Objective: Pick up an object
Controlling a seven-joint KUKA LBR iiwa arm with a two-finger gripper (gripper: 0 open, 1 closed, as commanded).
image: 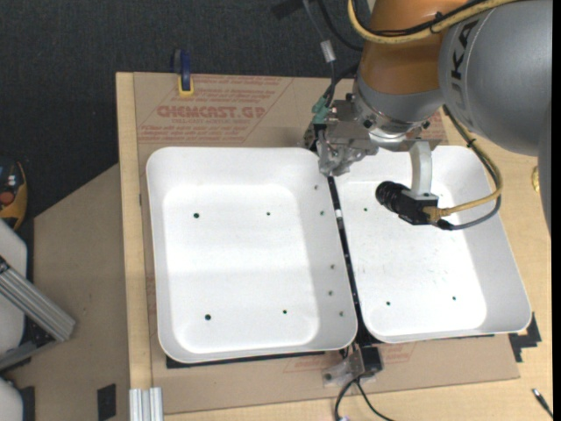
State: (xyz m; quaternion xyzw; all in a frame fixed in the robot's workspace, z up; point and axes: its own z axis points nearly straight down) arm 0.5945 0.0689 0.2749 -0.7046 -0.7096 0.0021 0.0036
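My gripper (336, 158) hangs low over the back end of the seam between the two white bins, right at the far rims. The grey metal head partly covers the left bin's back right corner. The orange band and the thick grey arm (491, 51) rise above it to the upper right and hide the right bin's back edge. I can make out no loose object at the gripper. A black unit (405, 203) on a white bracket with a tan cable hangs from the wrist over the right bin (438, 279).
The left bin (237, 253) and the right bin sit side by side on a cardboard sheet (219, 103). A blue clamp (184, 70) holds the sheet's back left edge. A small black connector (364, 362) lies at the front rim between the bins.
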